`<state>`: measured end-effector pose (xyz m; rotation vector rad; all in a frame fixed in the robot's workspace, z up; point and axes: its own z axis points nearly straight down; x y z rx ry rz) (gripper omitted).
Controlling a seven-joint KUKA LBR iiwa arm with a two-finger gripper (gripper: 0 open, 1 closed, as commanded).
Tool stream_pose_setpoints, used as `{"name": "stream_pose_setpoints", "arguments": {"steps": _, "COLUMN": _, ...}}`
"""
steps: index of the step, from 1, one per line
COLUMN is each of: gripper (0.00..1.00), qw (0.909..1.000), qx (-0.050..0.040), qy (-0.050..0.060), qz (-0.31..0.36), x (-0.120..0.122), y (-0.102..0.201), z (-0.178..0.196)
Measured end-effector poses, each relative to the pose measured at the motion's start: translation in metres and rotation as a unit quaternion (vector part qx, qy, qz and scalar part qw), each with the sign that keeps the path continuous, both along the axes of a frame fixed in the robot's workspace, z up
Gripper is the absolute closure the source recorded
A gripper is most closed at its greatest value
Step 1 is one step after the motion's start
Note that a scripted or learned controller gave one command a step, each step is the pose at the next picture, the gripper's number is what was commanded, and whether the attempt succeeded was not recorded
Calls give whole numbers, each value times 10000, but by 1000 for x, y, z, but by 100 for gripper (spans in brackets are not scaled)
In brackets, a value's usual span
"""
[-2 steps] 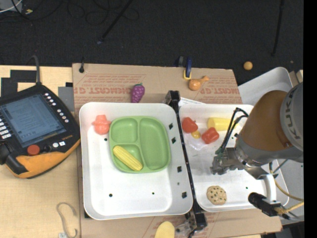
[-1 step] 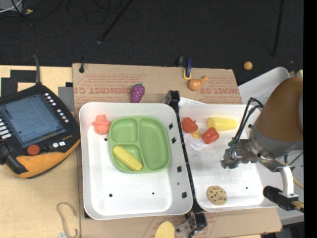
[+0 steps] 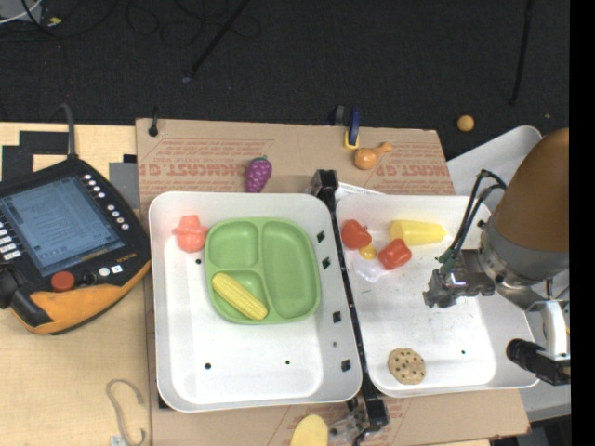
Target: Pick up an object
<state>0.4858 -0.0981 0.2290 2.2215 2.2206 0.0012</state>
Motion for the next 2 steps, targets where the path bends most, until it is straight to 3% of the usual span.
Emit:
{"name": "stream_pose_setpoints", "arguments": {"steps": 1, "gripper": 100, "qw": 10000, "qx": 4, "qy": 1, "qz": 14, "x": 45, "y": 23, "z": 9}}
{"name": "stream_pose_setpoints", "arguments": {"steps": 2, "gripper": 100, "qw": 10000, "qx": 1, "qy": 24, "qz": -5, "x": 60, "y": 29, "z": -12}}
